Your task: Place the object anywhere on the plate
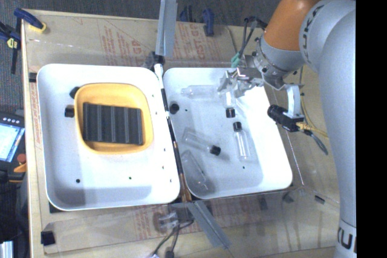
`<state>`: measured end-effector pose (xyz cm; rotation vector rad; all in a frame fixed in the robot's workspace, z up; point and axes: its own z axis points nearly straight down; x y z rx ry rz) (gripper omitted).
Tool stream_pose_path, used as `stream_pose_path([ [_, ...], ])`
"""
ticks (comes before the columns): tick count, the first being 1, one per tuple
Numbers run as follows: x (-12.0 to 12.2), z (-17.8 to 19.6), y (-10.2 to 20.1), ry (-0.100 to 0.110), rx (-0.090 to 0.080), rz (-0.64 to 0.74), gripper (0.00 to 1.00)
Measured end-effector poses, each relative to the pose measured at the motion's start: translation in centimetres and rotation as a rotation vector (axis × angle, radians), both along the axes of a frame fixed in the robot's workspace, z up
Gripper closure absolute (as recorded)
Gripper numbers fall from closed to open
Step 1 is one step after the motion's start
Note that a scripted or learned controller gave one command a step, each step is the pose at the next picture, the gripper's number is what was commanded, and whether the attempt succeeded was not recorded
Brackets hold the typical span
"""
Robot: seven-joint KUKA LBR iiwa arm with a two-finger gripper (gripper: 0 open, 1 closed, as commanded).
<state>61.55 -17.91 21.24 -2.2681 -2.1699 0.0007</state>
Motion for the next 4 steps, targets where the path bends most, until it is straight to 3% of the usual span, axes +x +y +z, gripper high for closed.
stream_pose_path([
  [1, -2.3, -2.4, 7.4, 0.004, 0.001, 0.345, 1.00],
  [2, -0.3, 1.0, 14.5, -0.001, -0.001, 0.543, 1.00],
  [3, -1.6, -2.1, 15.5, 0.001, 0.000, 0.655, 1.00],
  [4, -1.6, -2.1, 15.5, 0.001, 0.000, 0.654, 0.00],
])
